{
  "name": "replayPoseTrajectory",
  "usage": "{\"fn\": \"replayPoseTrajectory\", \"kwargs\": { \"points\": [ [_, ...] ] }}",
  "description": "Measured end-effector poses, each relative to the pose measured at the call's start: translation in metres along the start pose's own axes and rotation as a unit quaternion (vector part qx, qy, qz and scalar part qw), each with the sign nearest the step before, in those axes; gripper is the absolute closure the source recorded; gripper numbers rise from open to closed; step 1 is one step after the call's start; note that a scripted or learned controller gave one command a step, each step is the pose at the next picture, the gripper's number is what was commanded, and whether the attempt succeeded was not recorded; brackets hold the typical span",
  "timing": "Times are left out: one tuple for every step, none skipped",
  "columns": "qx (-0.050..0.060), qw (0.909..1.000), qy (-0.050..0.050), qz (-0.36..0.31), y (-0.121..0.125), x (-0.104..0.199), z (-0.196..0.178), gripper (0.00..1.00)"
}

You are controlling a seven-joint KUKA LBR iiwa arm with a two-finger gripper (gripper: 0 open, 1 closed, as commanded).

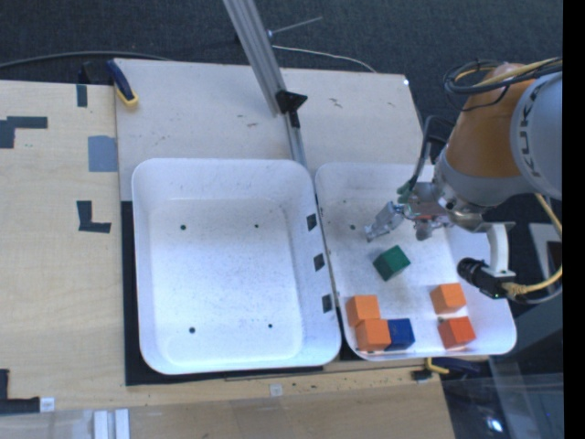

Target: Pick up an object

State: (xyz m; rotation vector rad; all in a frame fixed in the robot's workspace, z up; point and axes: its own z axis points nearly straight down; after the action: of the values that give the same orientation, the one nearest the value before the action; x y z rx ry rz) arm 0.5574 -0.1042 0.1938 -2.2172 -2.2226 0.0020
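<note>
Hand (395,224) sits over the upper middle of the right bin (340,183), at centre right of the frame, metal fingers pointing toward lower left. Cannot tell if it is released or clenched; nothing visible between the fingers. Grey arm with orange band (484,144) enters from the right edge, upper right of frame.

Green block (392,262) lies in the right bin, just below the hand and slightly to the lower right of its tip, near it but contact unclear. It looks tilted, resting on the bin floor.

Lower part of the right bin: two orange blocks (367,321) stacked close together at lower left of that bin, touching or nearly touching. Blue block (399,334) just beside them on the right, touching the lower orange one. Two more orange blocks (452,314) sit further right, near the bin's lower right corner, one above the other, apart from the blue one.

Left bin (146,245) fills the centre left of the frame, white, speckled floor with a few dark dots.

Both bins rest on the bench (55,273), light wood tone, with grey and dark tape marks at the left. A metal rail (256,39) slants down from top centre to the gap between the bins. A blue and yellow tool (122,83) lies at upper left on the bench.
</note>
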Motion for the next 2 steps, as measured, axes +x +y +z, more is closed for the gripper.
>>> {"fn": "replayPoseTrajectory", "kwargs": {
  "points": [
    [0.003,1.0000,0.000,0.001,0.009,-0.021,0.078,0.00],
    [-0.004,1.0000,-0.002,0.001,-0.008,-0.008,0.099,0.00]
  ]
}}
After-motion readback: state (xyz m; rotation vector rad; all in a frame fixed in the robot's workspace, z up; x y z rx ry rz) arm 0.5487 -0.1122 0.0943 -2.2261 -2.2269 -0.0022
